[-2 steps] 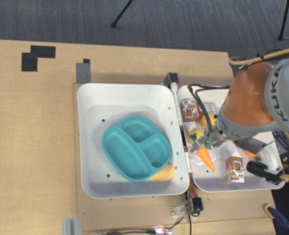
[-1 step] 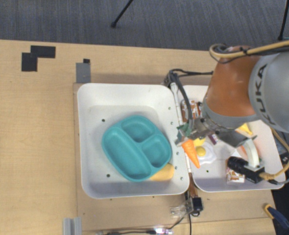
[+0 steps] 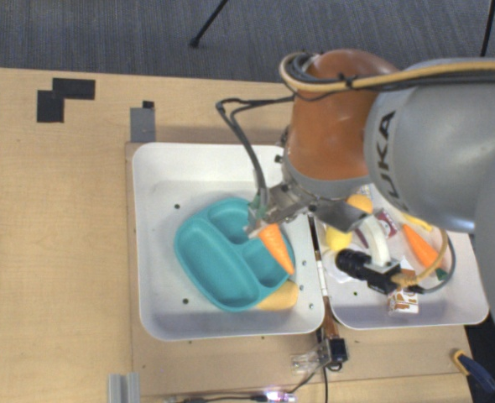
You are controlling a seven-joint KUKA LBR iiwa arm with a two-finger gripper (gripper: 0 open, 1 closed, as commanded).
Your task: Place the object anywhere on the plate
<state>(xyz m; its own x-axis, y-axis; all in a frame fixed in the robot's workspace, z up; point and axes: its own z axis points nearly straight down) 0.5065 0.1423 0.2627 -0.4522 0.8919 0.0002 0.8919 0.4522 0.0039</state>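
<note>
Pale wooden bench (image 3: 54,250) under two white bins, side by side.

Nearest, in the left bin (image 3: 159,183): teal divided plate (image 3: 222,263), with a yellow piece (image 3: 279,297) tucked against its near right corner.

Just beyond: orange object (image 3: 275,247), carrot-like, over the plate's right rim. Long axis slanted, from far left to near right. Seemingly tapered toward the near right, though not firmly read. Far end directly under the gripper (image 3: 263,218), touching or nearly so. Grip state not determinable; hold on the object not confirmed.

Judged: plate directly below and to the left of the object, so only a short shift inward, away from the rim, needed before release.

Right bin (image 3: 449,313): assorted yellow and orange pieces, partly masked by the arm (image 3: 432,133).

Farthest: grey carpet (image 3: 105,15).
</note>
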